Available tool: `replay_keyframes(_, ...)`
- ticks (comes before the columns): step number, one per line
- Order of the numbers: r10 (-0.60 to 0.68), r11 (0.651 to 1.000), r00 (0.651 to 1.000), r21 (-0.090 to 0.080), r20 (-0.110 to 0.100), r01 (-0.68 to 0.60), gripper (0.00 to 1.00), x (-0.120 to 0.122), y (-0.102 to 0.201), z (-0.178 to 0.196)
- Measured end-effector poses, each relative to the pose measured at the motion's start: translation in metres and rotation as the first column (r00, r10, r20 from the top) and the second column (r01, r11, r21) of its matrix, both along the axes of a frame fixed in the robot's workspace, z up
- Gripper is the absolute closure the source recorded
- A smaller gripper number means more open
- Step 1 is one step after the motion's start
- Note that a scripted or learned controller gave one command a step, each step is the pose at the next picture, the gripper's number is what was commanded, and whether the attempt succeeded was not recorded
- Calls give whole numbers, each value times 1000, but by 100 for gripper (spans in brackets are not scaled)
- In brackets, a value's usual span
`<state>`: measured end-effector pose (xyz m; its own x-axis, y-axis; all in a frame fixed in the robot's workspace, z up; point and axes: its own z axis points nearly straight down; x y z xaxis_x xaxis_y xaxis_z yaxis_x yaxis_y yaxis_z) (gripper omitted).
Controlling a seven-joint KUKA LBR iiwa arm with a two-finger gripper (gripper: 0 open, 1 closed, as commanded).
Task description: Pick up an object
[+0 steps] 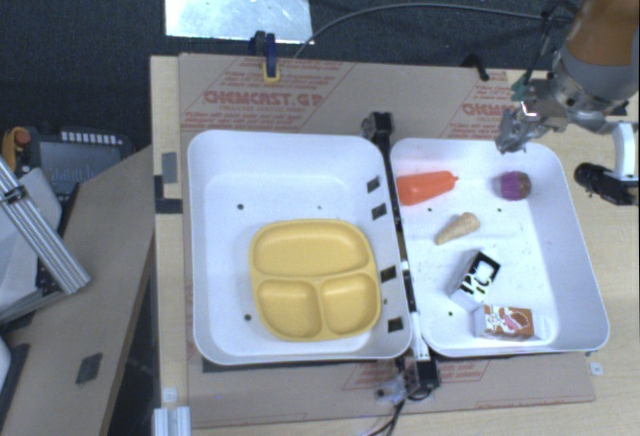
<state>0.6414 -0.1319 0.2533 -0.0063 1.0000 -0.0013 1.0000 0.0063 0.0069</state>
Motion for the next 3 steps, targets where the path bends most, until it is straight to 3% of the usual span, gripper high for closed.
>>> replay_keyframes(3,2,1000,1000,3,-8,-2,100,-39,140,-26)
